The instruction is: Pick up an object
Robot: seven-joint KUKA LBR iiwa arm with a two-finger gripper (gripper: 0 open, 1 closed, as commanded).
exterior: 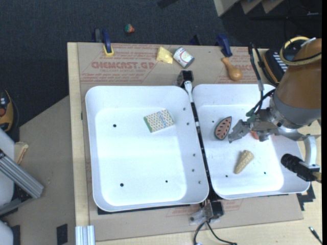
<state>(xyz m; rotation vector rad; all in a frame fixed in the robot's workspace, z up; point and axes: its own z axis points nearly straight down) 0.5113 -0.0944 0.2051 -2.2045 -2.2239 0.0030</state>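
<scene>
Red-brown slice [223, 128] lies just left of the hand [239, 133]; whether the hand is spread I cannot tell. Descending off-centre could nudge it aside.

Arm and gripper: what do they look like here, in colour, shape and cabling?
The arm is a bulky rounded body, orange-brown on top with a grey section below. Black cables run along it toward the wrist. The gripper is grey metal, with dark fittings behind it.
</scene>
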